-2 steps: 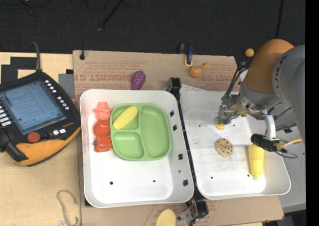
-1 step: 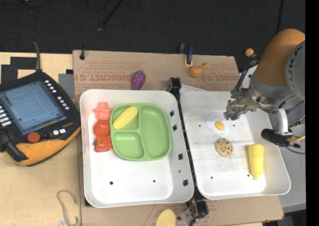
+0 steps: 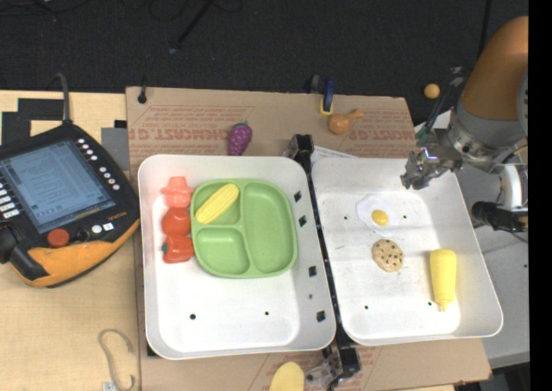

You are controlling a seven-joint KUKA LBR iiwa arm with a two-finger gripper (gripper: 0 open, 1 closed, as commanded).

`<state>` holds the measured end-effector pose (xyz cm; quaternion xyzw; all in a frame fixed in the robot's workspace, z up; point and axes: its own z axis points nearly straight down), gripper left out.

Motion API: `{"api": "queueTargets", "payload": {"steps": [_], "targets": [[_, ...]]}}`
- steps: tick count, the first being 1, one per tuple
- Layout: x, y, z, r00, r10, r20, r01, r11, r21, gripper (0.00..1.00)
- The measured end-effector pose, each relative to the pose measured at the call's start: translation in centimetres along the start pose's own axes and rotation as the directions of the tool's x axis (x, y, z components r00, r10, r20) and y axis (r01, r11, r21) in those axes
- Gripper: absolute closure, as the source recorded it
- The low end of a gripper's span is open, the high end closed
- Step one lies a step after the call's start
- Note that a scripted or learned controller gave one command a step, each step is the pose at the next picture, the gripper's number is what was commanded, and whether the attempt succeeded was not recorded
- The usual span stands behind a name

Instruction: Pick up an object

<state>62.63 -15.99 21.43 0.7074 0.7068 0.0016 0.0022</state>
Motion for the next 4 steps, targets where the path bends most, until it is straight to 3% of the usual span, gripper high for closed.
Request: {"api": "queueTargets", "payload": {"steps": [1, 3, 4], "targets": [[-0.2, 0.0, -1.4, 1.0, 0.0, -0.001, 0.0, 1.0, 0.004, 1.0], [8.3, -6.9, -1.6, 1.0, -0.001, -0.003, 0.001, 1.0, 0.011, 1.0], [11.2, -7.3, -1.6, 1.0, -0.002, -0.003, 0.002, 1.0, 0.01, 1.0]]}}
